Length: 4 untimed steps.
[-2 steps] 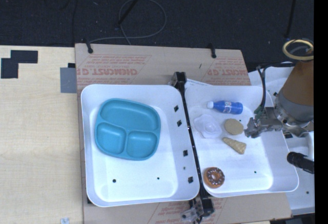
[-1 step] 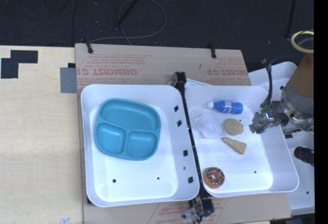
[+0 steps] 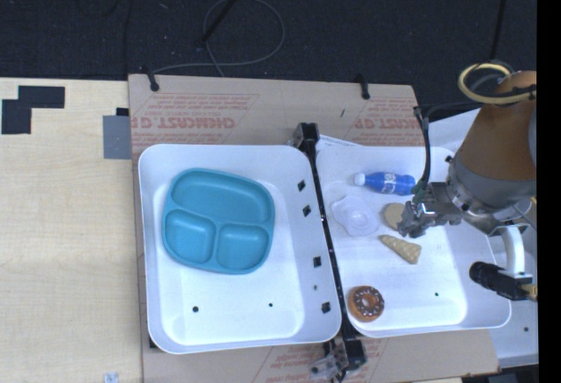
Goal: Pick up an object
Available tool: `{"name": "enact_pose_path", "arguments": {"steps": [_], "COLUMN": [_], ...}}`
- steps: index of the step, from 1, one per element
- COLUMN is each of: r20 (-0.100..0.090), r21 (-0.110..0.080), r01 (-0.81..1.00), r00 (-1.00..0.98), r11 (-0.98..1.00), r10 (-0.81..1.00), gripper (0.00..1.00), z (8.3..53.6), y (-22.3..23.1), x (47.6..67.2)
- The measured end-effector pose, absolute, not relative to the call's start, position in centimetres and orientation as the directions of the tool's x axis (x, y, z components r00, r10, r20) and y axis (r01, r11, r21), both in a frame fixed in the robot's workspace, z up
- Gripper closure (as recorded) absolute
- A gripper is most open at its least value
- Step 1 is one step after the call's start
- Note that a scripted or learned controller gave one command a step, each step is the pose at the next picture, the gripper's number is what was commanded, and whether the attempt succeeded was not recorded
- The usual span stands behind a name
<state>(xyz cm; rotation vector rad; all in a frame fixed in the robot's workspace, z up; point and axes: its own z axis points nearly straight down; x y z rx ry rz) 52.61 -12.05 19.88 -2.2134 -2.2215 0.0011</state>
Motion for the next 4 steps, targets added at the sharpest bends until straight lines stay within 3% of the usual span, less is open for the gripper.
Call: {"name": "enact_pose_path", "arguments": {"steps": [2,3,4], "r20": [0.003,0.002,0.002], "r21": [-0.006,-0.005,-0.002], "r01": [1.000,1.000,1.000], "r00": [-0.004,-0.004,-0.005], "r11": [0.004,0.004,0.005], "r10": [1.000,1.000,1.000], "gripper": [1.00,1.00,1.00], "z": [20.0,20.0,22.4], "y": [-0.3,4.7,9.6], "x": [50.5,50.3,49.5]}}
